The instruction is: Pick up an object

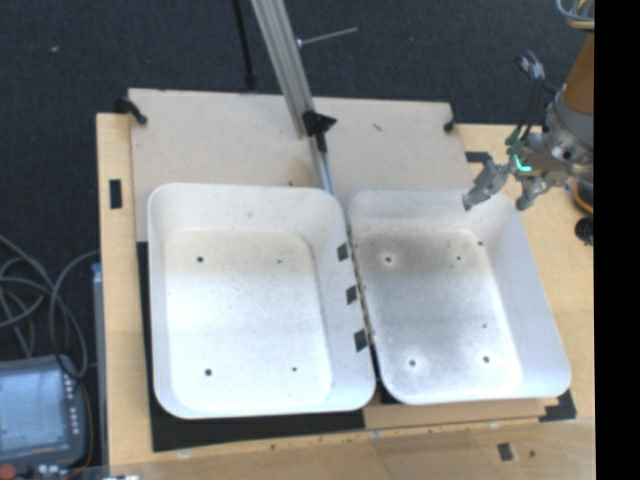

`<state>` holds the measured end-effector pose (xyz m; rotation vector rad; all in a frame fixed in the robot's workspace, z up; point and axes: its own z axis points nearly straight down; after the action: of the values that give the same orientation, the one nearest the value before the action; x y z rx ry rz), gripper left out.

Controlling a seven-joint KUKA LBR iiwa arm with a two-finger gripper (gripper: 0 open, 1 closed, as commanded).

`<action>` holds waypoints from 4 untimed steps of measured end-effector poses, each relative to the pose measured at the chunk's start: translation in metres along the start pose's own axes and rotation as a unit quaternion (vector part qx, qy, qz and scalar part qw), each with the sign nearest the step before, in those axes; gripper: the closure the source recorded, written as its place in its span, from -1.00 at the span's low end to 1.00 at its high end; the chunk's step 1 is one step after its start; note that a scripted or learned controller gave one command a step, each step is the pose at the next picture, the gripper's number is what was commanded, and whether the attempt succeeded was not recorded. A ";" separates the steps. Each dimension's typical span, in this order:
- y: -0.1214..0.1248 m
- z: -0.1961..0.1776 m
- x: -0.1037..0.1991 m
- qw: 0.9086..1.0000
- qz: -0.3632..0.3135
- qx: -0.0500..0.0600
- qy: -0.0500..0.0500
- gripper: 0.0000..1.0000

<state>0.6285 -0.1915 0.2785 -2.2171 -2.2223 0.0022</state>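
My gripper (503, 192) hangs over the far right corner of the right bin (440, 298), just above its rim. Its two grey fingers (480, 189) are spread apart and open, with nothing between them. The grey wrist and the orange band of the arm (572, 118) reach in from the right edge. The right bin's floor shows a dark smudged patch and a few small holes. The left bin (250, 298) lies beside it, white with fine speckles.
A slanted aluminium pole (285, 48) rises from a clamp behind the seam between the bins. Small black clips (352, 293) line the seam. The wooden bench (390, 133) runs around both bins. A pendant screen (35, 408) and cables sit at lower left.
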 end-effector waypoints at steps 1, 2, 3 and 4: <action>0.001 -0.003 -0.001 1.000 -0.001 -0.002 -0.002 -1.00; -0.003 0.059 0.001 1.000 0.001 0.001 -0.001 -1.00; -0.005 0.102 0.004 1.000 0.002 0.000 -0.002 -1.00; 0.003 0.151 -0.002 1.000 0.003 0.000 -0.002 -1.00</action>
<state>0.6308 -0.1930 0.1273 -2.2251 -2.2182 0.0072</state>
